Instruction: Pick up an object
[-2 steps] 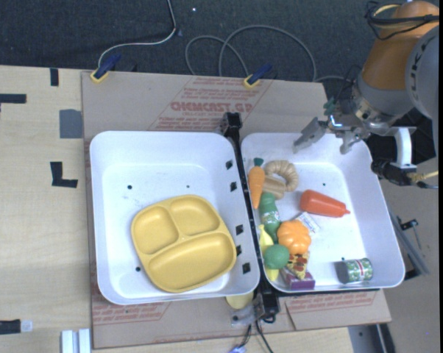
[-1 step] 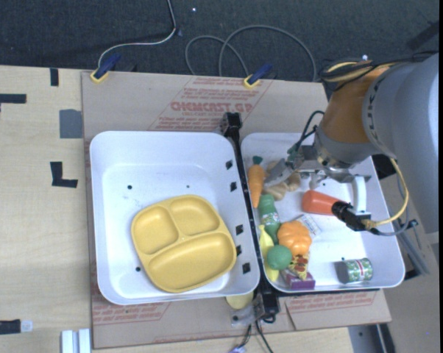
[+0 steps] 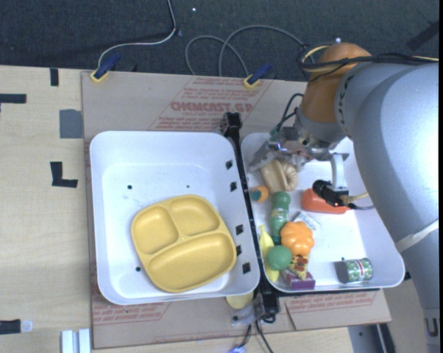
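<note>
Beige soft toy (image 3: 279, 175) lies at the right bin's (image 3: 376, 252) upper left, directly under the gripper (image 3: 295, 147). Judged light, squashy, non-slip; best pinched across its middle. Jaws' state cannot be told.

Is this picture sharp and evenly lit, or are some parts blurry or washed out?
In the camera view, light is soft and even; shadows are faint. The yellow tray and white bins look fairly sharp, with the bin walls bright but not blown out. The grey arm, closest to the lens, looks large and slightly soft.
</note>
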`<state>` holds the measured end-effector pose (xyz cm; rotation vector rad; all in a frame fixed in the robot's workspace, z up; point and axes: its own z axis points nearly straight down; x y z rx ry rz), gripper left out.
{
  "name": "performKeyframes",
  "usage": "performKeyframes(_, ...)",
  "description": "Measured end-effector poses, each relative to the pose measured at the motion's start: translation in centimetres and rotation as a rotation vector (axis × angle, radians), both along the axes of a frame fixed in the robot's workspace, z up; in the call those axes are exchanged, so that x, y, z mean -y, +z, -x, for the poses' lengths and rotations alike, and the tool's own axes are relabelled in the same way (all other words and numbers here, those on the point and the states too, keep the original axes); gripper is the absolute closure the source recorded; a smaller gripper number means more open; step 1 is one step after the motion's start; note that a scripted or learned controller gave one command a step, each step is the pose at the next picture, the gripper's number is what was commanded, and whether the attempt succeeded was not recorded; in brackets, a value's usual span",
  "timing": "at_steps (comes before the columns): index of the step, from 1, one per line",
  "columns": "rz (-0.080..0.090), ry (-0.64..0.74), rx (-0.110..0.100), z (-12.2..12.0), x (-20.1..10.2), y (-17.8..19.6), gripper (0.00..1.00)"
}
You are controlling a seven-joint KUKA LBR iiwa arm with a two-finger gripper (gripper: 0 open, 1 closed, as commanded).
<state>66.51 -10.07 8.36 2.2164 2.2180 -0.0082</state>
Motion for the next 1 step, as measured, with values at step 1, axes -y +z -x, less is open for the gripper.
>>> performKeyframes(1, -0.005, 0.0, 0.0, 0.08, -0.23, 1.19, 1.0)
